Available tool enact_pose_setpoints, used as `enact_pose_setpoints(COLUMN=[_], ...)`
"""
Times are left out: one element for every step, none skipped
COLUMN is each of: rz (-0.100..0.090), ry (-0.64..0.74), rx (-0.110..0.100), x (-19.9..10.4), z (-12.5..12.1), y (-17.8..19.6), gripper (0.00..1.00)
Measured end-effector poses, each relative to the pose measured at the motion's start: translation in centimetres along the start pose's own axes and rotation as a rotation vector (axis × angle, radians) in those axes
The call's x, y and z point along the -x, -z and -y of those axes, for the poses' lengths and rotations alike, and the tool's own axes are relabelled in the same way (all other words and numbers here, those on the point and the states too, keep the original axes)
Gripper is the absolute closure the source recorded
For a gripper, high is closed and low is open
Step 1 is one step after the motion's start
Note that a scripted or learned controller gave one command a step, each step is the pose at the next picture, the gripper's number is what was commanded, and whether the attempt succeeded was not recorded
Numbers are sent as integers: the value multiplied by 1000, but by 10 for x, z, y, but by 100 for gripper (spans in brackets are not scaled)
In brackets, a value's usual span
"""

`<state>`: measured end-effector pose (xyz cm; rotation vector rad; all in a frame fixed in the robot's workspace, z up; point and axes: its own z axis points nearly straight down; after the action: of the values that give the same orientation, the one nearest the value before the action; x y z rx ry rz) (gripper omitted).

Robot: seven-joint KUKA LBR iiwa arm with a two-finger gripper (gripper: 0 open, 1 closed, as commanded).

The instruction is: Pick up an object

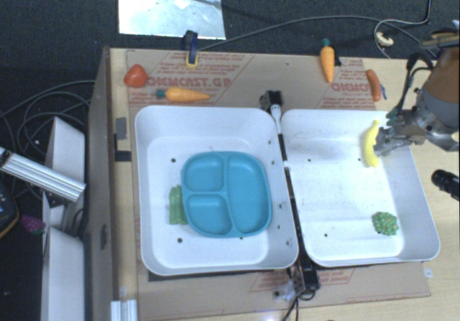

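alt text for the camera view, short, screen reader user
A robot gripper reaches in from the right to a yellow banana at the far side of the right white bin, which also holds a green grape bunch. The left bin holds a blue divided plate.

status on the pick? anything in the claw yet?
Done: the arm has reached into the right bin, and the claw sits at the yellow banana by the bin's far right edge. In hand: nothing confirmed; the view cannot settle whether the banana is gripped, and it looks to be still on the bin floor. Left: secure the grasp and lift. The green grapes lie untouched in the same bin.
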<state>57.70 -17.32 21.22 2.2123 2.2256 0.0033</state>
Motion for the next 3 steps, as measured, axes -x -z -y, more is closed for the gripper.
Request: enact_pose_setpoints(rz=[1,1,0], ry=[-4,-4,0], rx=[0,0,-1], x=[34,34,25], z=[-24,-24,-81], y=[27,27,-128], gripper=[100,0,0])
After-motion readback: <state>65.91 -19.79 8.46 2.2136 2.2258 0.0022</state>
